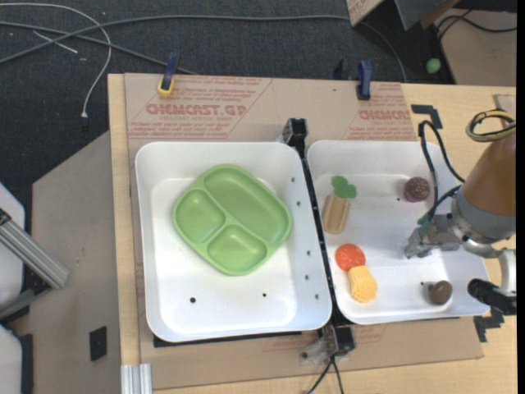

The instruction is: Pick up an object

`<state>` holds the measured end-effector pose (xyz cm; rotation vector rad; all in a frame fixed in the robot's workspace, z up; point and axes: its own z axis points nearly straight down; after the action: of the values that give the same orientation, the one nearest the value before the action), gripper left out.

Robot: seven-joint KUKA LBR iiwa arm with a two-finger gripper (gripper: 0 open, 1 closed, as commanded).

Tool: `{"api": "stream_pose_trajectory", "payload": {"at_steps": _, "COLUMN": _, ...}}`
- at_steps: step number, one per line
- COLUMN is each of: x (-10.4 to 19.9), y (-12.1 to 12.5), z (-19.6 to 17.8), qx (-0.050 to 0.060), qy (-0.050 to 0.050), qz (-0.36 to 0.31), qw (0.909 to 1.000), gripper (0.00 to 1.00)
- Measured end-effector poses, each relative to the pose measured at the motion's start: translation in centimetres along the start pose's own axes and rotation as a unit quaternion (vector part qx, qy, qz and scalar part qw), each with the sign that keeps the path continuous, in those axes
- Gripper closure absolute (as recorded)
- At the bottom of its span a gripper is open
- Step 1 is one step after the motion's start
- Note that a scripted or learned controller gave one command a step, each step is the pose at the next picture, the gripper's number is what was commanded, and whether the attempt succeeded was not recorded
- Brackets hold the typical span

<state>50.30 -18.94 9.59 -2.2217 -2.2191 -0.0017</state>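
I see the tabletop (213,97), a brown sheet with red lettering, bearing two shallow white bins side by side. The left white bin (164,286) holds a light green plastic tray with three compartments (232,219), lying flat near the bin's middle and turned at an angle to the walls.

The right white bin (385,158) holds the loose items. A tan cylindrical piece with a green leafy top (337,206) lies near the bin's left wall, towards the far side. Nearer the front, a round red-orange toy fruit (350,256) sits just behind a yellow ridged toy like a corn cob (362,285); the two are touching or nearly so. A small dark purple round piece (417,189) rests near the far right of the bin. A small brown rounded piece (440,291) lies near the front right corner.

The grey arm with its orange band (492,183) reaches in from the right edge. The claw (422,245) hangs low over the right bin's floor, between the purple piece and the brown piece, apart from both. I see no item between its fingers; whether they are spread or closed I cannot tell.

Blue clamps (362,79) hold the sheet's far edge.
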Motion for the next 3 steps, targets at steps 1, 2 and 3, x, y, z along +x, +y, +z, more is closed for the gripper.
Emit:
{"api": "stream_pose_trajectory", "payload": {"at_steps": 1, "x": -0.4, "y": 0.7, "z": -4.5, "qx": -0.003, "qy": -0.002, "qz": -0.001, "qw": 1.0000, "gripper": 1.00}}
{"api": "stream_pose_trajectory", "payload": {"at_steps": 2, "x": 0.2, "y": 1.5, "z": -10.4, "qx": -0.004, "qy": -0.002, "qz": -0.002, "qw": 1.0000, "gripper": 1.00}}
{"api": "stream_pose_trajectory", "payload": {"at_steps": 3, "x": 0.5, "y": 2.2, "z": -16.7, "qx": -0.004, "qy": -0.002, "qz": -0.002, "qw": 1.0000, "gripper": 1.00}}
